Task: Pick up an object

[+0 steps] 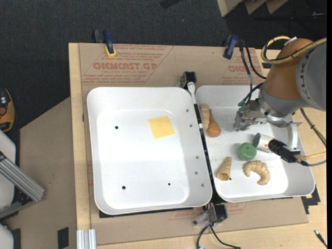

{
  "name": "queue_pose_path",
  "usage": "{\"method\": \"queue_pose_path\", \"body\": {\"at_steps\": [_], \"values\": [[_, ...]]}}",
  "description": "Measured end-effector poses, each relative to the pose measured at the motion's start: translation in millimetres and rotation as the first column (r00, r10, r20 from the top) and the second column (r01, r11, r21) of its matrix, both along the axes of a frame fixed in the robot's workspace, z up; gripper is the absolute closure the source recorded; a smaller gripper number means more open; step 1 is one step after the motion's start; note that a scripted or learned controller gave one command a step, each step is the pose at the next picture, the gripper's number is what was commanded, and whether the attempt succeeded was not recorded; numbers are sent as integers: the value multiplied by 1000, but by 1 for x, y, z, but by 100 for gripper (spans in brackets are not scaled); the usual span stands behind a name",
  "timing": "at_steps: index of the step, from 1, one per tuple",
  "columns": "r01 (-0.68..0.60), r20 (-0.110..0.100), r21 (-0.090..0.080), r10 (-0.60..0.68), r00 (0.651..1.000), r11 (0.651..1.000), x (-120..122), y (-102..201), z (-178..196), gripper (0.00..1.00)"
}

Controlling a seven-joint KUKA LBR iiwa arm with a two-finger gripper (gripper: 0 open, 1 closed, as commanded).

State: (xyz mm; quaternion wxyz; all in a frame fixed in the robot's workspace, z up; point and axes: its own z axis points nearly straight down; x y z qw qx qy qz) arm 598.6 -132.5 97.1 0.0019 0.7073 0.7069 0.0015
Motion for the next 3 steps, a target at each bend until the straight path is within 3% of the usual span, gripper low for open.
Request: {"method": "queue_pose_path", "body": {"at_steps": [1,2,3], "values": [[2,-12,3,-2,1000,1000,-67,-9,-13,100],[-12,8,3,12,1000,1000,-34,87,95,100],[-1,-4,1,1,1000,1000,-37,80,88,0]]}}
